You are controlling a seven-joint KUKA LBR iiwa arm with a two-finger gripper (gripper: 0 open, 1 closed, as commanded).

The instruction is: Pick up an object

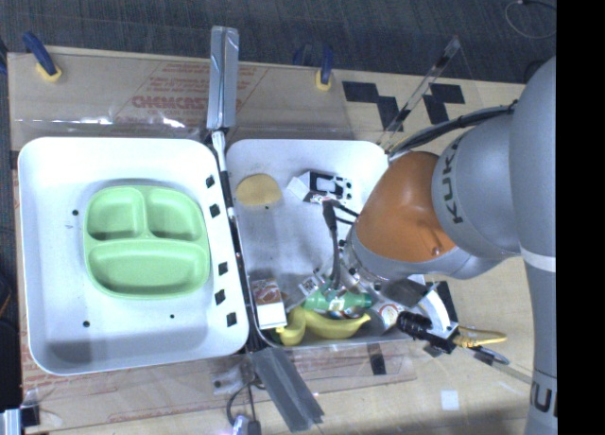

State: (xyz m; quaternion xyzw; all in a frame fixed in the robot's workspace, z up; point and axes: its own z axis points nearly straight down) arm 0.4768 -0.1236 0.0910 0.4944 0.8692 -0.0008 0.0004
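The right bin [284, 154] holds several objects. A yellow banana [326, 326] lies along its front wall. A small green item [337, 304] rests just behind the banana. A tan round piece [258, 190] sits at the back left, and a black-and-white item [326, 184] lies beside it. My gripper [336, 282] is low in the front of this bin, right above the green item and the banana. The orange wrist band and grey arm hide the bin's right half.
The left bin [38, 234] carries a green divided plate [146, 239]. A brown packet [265, 291] and a small white box [270, 315] sit in the right bin's front left corner. A red-and-white round item [388, 313] peeks out under the arm.
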